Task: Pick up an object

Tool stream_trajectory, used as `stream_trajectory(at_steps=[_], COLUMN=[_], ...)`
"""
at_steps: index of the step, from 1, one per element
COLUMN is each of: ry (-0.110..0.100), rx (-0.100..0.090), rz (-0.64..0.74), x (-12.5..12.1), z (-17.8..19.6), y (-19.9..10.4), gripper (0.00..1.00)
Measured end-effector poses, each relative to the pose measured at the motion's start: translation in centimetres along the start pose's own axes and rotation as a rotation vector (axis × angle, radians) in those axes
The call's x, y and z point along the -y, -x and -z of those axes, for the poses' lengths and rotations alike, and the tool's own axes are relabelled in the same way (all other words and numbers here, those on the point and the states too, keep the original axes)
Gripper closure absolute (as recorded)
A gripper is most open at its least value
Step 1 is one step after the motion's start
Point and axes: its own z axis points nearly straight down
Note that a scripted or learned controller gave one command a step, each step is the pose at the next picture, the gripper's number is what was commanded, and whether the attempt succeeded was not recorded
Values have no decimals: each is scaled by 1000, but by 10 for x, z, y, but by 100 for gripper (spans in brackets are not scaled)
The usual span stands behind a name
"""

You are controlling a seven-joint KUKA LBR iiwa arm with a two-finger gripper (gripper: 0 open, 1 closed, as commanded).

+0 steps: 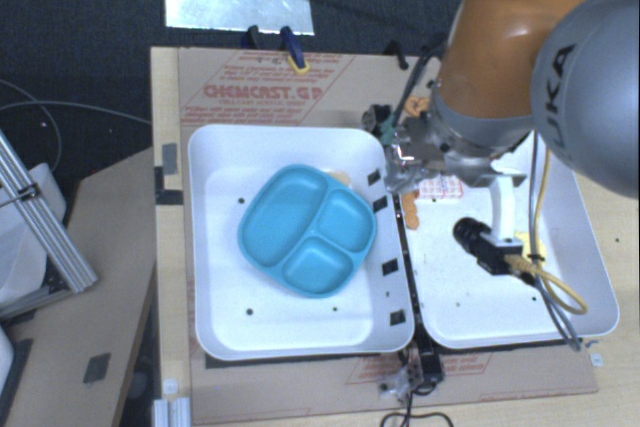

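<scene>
Bins come first. The left bin (225, 315) holds a big blue plate (305, 230) with three dips in it. The plate lies flat near the middle of the bin. Its long way seems to go from the top right down to the bottom left, with the big dip on the upper left side. A small tan thing (341, 179) peeks out from behind the top right edge of the plate.

Next comes the wall where the two bins meet. The tool (403, 160) hangs right by that wall, at the top left corner of the right bin (480, 305). The big grey and orange arm (590, 85) covers most of it, so I cannot tell if the tool is spread or pressed together.

Just to the right of the tool, under the arm, lies a small red and white thing (441, 188). I think this is the thing to pick up, since it is the closest. It rests on the floor of the right bin, near the top left corner. Most of it is hidden, but the part I can see looks flat, and its long way may go left to right.

To do this step well, the tool should slide a little to the right until it is over the middle of the thing. Then it should turn to squeeze across the short way, go straight down, and stay off the bin wall.
</scene>
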Motion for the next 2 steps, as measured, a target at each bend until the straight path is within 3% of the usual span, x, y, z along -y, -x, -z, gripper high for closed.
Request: stream_trajectory(at_steps=[1, 2], ry=[-7, -5], rx=[1, -2], rz=[1, 7], x=[0, 45], z=[-5, 29], y=[-1, -65], gripper=[0, 0])
